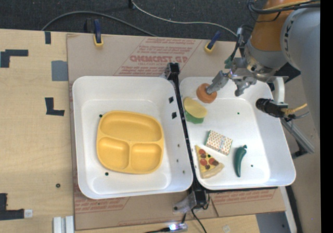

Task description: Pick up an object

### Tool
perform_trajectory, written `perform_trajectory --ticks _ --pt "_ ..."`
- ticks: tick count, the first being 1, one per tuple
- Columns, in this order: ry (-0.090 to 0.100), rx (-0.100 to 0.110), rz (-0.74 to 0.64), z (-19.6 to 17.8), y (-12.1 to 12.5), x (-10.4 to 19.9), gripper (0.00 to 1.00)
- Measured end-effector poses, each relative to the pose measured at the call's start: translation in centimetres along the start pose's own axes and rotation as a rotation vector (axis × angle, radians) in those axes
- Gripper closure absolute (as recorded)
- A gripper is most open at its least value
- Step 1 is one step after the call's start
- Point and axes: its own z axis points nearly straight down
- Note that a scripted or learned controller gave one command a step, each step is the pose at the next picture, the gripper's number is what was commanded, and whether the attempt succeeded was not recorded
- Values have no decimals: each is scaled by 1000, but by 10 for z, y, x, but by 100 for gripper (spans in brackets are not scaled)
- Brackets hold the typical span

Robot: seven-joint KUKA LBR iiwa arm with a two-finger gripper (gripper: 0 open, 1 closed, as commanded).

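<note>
Camera view: cardboard-topped bench [151, 57], dark carpet behind; pincer [227, 84] spread beside orange object [204, 94].

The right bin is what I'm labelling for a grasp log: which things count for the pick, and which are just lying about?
In the job:
gripper, open, above the right bin
orange piece by its finger
yellow-green piece
patterned block
pizza slice
green pepper

Lying about:
yellow tray in left bin
clamps
cable
</note>
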Motion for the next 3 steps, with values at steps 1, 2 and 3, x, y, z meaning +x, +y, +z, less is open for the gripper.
perform_trajectory --ticks 1,2,3 --pt "-1 -11 -3 -7 2 0 0" --pt "-2 -6 -1 59 4 -7 0" --pt "-5 -24 -2 91 8 -8 0"
